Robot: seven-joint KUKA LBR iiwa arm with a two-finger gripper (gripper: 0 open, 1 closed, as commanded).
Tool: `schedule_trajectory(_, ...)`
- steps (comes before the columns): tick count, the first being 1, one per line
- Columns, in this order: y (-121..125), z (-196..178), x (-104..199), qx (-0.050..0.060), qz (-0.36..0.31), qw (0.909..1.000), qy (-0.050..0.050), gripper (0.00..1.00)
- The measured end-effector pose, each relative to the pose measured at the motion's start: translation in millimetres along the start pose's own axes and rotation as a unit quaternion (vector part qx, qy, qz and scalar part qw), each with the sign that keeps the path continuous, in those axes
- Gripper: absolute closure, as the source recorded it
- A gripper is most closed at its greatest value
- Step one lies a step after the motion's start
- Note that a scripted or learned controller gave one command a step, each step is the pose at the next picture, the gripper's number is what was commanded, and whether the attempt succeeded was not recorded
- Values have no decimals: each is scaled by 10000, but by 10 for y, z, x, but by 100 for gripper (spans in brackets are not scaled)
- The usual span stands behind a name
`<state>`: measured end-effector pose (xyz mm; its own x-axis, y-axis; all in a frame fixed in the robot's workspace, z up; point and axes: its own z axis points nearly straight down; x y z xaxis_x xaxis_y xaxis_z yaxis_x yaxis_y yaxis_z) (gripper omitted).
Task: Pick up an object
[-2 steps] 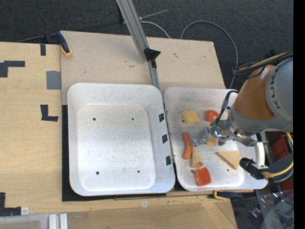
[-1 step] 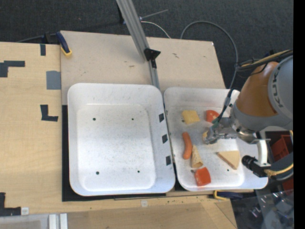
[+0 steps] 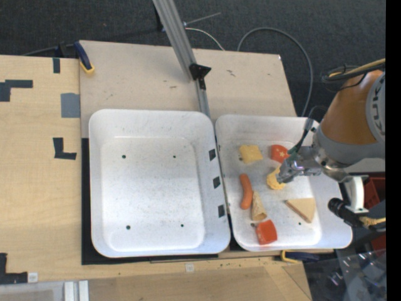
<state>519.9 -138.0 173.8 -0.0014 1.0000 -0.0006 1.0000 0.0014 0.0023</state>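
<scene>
Grey metal of the gripper (image 3: 289, 170) hid part of a small yellow piece (image 3: 274, 181), and whether the piece was held could not be told. Pale wood of the bench (image 3: 138, 83) was seen under two white bins. The left bin (image 3: 150, 180) was beside the right bin (image 3: 282, 231), where a sausage (image 3: 245, 191), a red tomato (image 3: 279, 152), a cheese wedge (image 3: 302, 209), a yellow block (image 3: 250, 153), a cone (image 3: 257, 209) and a red piece (image 3: 266, 232) were lying.
</scene>
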Motion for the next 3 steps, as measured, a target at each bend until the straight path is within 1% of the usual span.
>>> schedule_trajectory(1, 82, -451, 19, -7, -3, 10000, -2, 100)
schedule_trajectory(2, 97, -1071, 78, -17, -7, 10000, -4, 100)
schedule_trajectory(3, 106, -1075, 652, 15, -27, 10000, 12, 100)
